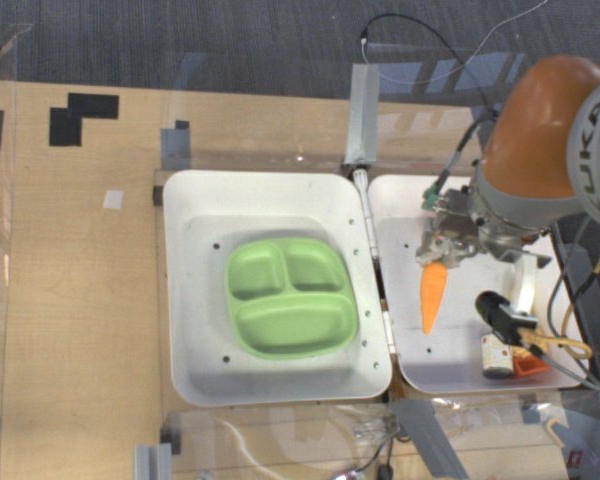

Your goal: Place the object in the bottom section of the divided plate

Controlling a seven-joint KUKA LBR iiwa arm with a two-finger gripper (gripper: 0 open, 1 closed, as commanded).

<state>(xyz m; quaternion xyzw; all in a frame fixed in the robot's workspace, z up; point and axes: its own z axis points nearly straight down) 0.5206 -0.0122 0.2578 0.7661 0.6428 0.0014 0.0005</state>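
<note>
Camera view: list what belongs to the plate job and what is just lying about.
Job: carrot, right bin; green divided plate, left bin; gripper over the carrot's top.
Lying about: black patches and a pale square on the bench.

The gripper [446, 240] is covering the thick upper end of the carrot [433, 298], so it is not showing whether that end is being gripped or merely touched. The grey and orange arm [540, 138] is running off the right edge and is hiding the right rim of the right bin [400, 338]. Dark dots [213, 248] on the left bin's [180, 368] floor are showing too small to identify.
</note>
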